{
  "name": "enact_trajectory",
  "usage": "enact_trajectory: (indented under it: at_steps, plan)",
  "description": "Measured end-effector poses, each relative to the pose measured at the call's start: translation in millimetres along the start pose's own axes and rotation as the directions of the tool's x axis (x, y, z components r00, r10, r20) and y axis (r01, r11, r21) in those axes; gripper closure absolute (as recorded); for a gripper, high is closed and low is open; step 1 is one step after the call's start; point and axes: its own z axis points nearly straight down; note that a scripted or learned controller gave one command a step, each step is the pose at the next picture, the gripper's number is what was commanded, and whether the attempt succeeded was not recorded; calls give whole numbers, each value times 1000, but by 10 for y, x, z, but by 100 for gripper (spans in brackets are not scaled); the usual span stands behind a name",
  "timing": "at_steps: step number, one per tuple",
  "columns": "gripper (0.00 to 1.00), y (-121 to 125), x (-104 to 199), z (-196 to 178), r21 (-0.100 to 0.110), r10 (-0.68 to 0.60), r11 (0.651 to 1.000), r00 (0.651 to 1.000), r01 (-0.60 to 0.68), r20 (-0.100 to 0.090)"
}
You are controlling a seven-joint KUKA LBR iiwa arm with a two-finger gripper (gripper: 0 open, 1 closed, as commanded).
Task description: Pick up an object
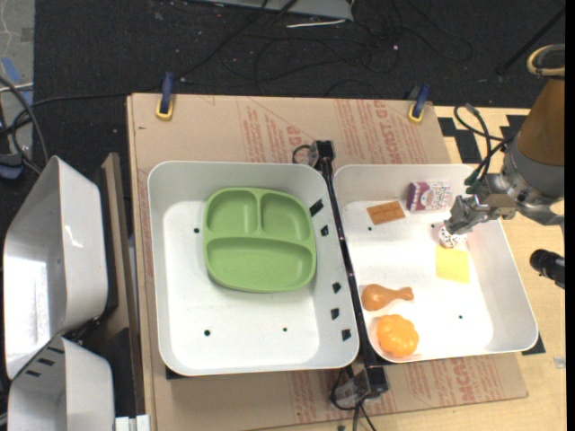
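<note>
Claw (454,227) hangs low over the right bin's (503,326) far side, grip unreadable from my seat, crowding a small white object (446,236) beside the yellow block (453,265); I fear it nudges both.

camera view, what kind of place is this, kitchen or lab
Probably a robotics lab bench, not a kitchen: two white bins on a clamped cardboard sheet, loose cables on the floor, toy food.
</note>
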Motion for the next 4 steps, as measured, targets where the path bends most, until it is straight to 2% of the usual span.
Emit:
enact_trajectory:
  at_steps: [1,2,3,4]
  plan:
    - [100,38,-56,-444,-1,1,1000,1000,-1,1]
    - [100,23,494,-271,7,-4,1000,1000,4,-4]
    - [100,81,1027,-305,5,-4,1000,1000,4,-3]
    - [100,38,1525,-137,8,-3,1000,1000,3,-3]
